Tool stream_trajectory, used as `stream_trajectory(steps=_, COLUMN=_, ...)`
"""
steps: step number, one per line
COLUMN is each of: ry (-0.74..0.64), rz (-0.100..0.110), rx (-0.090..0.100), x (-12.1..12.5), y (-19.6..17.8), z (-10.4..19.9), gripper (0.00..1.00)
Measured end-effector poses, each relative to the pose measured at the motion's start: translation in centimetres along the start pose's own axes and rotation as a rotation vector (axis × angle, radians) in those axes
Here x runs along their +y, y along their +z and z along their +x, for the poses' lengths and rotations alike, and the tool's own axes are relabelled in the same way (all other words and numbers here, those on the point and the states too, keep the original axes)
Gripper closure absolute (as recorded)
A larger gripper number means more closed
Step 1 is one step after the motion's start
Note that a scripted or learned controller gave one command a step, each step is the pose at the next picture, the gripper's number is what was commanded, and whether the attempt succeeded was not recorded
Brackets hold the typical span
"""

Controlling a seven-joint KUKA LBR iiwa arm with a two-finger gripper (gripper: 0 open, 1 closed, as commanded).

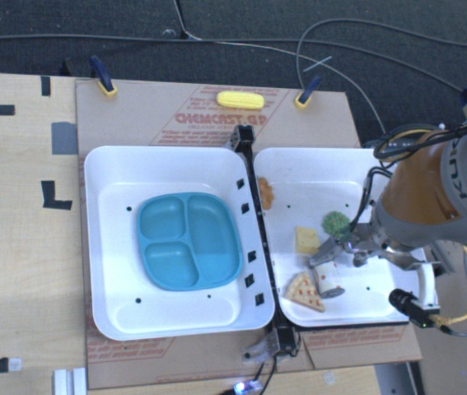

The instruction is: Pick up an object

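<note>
Hovering low in the right bin, my tool sits among the food — cheese, broccoli, pizza slice just beside it. I can't tell its grip state. Approach step, I judge; next I'd centre over one piece and descend.

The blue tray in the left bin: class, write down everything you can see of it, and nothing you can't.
The blue tray is a light blue, smooth, plastic-looking dish with rounded corners, divided by raised ridges into three compartments: two smaller ones on the left and a longer one down the right side. It lies flat, turned slightly askew, near the middle of the left bin, resting on the bin's white floor. Nothing lies in its compartments, and nothing else touches it.
</note>
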State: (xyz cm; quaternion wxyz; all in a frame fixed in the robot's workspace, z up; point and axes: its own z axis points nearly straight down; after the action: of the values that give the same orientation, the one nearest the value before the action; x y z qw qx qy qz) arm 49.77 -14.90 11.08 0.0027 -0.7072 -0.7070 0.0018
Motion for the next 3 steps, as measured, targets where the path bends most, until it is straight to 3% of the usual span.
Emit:
stream_trajectory(steps=1, ry=-0.002, rz=-0.002, rx=0.000, x=0.1, y=-1.2, z=0.1, gripper=1.00)
stream_trajectory(steps=3, ry=-0.002, rz=-0.010, rx=-0.002, x=1.2, y=-11.3, z=0.3, gripper=1.00)
